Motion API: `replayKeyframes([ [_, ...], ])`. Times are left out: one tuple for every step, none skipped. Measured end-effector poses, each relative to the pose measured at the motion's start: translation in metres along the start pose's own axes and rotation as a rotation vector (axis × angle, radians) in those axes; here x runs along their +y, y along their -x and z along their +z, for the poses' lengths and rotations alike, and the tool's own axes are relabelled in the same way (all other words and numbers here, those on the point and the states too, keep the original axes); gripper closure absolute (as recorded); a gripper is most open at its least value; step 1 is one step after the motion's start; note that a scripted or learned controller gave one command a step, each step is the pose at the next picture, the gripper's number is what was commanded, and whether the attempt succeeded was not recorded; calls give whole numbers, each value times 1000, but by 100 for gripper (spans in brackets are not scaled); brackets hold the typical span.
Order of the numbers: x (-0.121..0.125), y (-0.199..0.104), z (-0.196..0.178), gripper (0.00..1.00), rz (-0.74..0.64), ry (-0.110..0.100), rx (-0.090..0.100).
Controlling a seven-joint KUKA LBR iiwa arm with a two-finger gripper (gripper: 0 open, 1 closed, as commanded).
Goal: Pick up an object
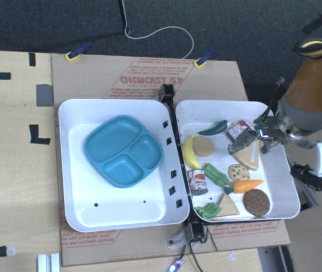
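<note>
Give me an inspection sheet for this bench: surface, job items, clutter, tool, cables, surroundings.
Surface: two shallow white bins on brown cardboard.
Job's things: right bin holds toy food, including a yellow plastic banana, orange carrot, small red can and round brown cookie.
Clutter: blue three-compartment plate in the left bin.
Grippers: tool low over the right bin's far right side.
Cables: thin white cable beyond the bins.
Surroundings: dark carpet.
</note>
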State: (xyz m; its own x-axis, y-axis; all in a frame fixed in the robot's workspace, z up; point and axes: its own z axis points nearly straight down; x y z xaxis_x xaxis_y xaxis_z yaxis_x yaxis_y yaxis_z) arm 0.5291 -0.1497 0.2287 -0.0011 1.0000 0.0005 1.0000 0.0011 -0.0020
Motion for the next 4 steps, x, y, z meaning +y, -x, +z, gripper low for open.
replayKeyframes([
  [-46, -36, -53, 0, -2, 4, 0],
  [-45, -35, -59, 100, -2, -1, 0],
  [-46, -104, -35, 100, -6, -3, 2],
  [-44, -159, -141, 100, -8, 12, 2],
])
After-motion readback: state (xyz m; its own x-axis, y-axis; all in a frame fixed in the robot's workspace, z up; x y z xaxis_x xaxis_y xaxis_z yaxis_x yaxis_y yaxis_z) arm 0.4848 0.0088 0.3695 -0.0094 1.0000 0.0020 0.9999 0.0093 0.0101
